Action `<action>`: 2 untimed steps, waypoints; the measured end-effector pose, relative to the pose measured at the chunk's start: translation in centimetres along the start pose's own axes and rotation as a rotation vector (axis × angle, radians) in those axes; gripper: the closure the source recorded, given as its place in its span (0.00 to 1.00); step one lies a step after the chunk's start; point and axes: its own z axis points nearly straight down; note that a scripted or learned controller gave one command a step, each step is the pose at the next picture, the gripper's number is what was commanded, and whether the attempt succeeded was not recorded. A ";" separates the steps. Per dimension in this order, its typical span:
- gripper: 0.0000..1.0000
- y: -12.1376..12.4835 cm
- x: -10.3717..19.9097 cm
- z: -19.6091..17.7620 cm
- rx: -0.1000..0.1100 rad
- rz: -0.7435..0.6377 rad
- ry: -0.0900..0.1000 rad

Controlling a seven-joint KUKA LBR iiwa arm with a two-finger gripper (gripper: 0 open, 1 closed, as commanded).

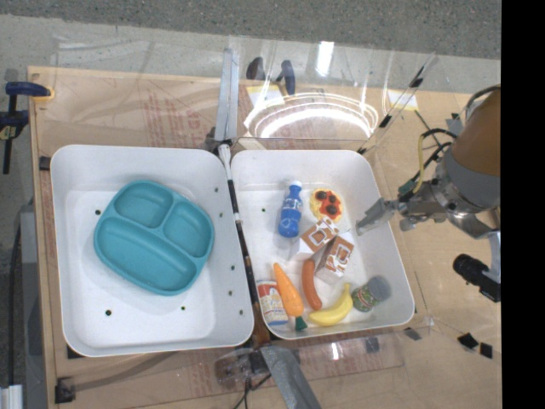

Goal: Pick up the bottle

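Gripper over right bin's rim, bottle apart

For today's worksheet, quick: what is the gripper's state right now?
Gripper: cannot be told; it sits over the right bin's right rim, apart from the bottle.

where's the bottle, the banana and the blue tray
bottle [290, 212]: camera view, on its blue body, below the white cap.
banana [334, 310]: camera view, on the middle of its yellow curve.
blue tray [153, 239]: camera view, on the ridge between its compartments.
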 end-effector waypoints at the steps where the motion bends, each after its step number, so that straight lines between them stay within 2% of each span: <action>1: 0.00 7.2 6.8 16.2 -0.002 -0.025 -0.001; 2: 0.00 15.3 5.3 17.3 0.008 -0.061 0.001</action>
